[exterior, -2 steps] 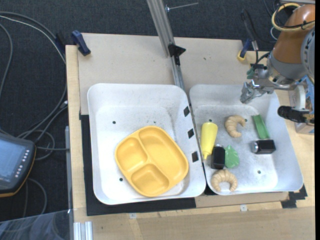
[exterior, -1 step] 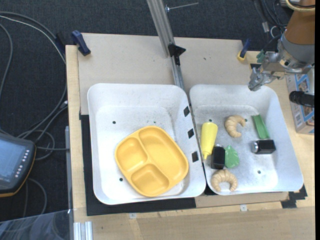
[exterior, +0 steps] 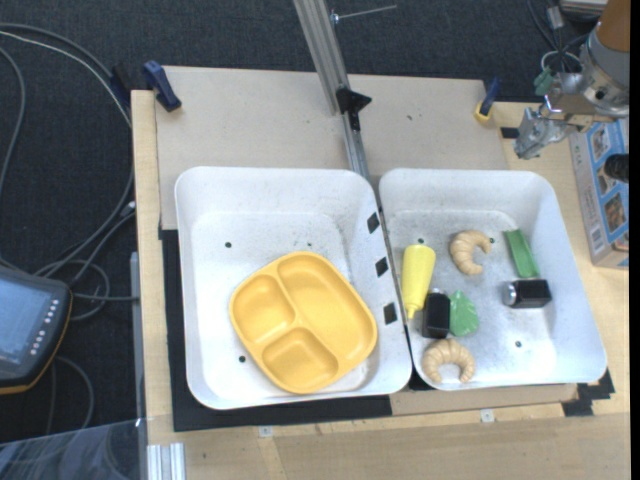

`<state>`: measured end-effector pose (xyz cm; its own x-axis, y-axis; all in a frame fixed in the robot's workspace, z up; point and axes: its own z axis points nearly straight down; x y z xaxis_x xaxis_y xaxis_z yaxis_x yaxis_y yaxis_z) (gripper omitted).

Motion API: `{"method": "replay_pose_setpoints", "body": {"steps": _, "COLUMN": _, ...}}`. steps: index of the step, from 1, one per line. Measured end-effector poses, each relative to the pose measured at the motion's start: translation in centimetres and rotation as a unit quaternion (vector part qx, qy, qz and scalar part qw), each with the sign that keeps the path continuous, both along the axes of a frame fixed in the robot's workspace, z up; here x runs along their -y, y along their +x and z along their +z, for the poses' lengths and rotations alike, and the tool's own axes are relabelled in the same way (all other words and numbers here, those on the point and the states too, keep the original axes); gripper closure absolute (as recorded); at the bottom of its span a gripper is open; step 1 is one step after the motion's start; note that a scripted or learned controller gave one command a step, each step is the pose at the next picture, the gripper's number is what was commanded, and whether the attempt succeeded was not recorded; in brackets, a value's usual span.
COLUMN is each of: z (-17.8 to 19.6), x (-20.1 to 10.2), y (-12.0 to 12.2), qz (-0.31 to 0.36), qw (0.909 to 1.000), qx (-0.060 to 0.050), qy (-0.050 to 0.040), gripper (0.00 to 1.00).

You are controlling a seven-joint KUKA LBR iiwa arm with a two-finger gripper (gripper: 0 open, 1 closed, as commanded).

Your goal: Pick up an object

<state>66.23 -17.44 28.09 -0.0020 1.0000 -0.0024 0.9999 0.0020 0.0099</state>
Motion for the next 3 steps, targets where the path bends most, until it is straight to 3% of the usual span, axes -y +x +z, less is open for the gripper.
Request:
{"method": "replay_pose_setpoints", "body": {"steps": 1, "z": -1.7, "x": -5.3, "y": -0.4, "qz": 0.002, "qw": 1.0, "qx": -0.007, "qy": 0.0023, "gripper": 1.0}}
{"method": "replay_pose_setpoints", "body": {"steps": 3, "z": -2.7, "x": -16.4, "y": -2.0, "qz": 0.003, "qw": 1.0, "qx": -0.006, "qy": 0.003, "gripper": 1.0}}
